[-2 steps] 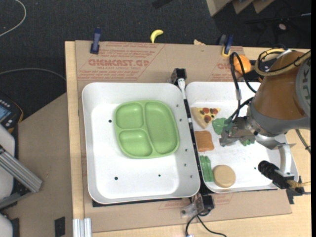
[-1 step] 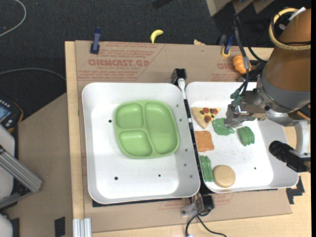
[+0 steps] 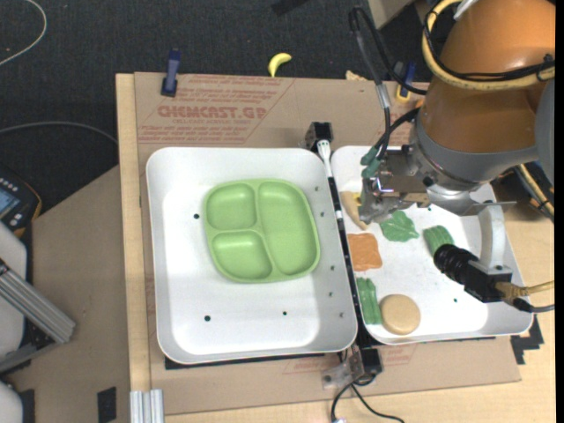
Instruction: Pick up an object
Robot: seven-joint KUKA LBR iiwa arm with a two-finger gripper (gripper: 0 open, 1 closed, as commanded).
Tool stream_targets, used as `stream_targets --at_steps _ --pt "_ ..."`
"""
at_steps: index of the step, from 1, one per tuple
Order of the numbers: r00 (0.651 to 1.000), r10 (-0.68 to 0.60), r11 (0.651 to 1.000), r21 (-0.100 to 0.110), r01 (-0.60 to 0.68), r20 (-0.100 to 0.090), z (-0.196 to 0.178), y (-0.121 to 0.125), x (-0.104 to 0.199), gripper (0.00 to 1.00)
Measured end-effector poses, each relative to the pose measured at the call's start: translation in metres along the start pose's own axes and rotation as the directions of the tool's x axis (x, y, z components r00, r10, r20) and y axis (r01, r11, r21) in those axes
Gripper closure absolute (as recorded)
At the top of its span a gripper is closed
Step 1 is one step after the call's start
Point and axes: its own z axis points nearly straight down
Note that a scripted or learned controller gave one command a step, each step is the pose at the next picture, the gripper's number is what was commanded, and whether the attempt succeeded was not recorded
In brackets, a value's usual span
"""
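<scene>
At the near rim of the right bin (image 3: 458, 331), a tan round disc (image 3: 399, 314) lies just inside the edge. A dark green strip (image 3: 367, 300) lies just beside it, close to the wall next to the left bin (image 3: 176, 324). To the disc's right, bare white floor runs to the near right corner.

Farther in, an orange square (image 3: 364, 251) sits near that same left wall, apart from the strip. Level with it in the left bin, a green 3-compartment plate (image 3: 261, 230) lies near the middle. Bare floor rings it on all 4 sides, widest toward the near edge.

Beyond the square, a leafy green piece (image 3: 401, 228) and a green oblong piece (image 3: 438, 238) lie mid-bin, near each other but apart. The pincer (image 3: 377, 196) hangs over the far left part of the right bin, just past the leafy piece and beside a yellowish piece (image 3: 352, 208) at the left wall. Whether it is open or closed cannot be told.

A black clamp (image 3: 319, 136) sits at the far end of the seam between the 2 bins. A brown cardboard sheet (image 3: 220, 113) lies under both, with a blue clip (image 3: 170, 73) on its far edge. A small yellow curved thing (image 3: 279, 62) lies just past that edge.
</scene>
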Motion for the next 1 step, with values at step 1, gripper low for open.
stream_targets --at_steps 1 --pt "1.0 -0.002 1.0 -0.002 0.002 -0.002 -0.0615 0.0008 0.0734 1.0"
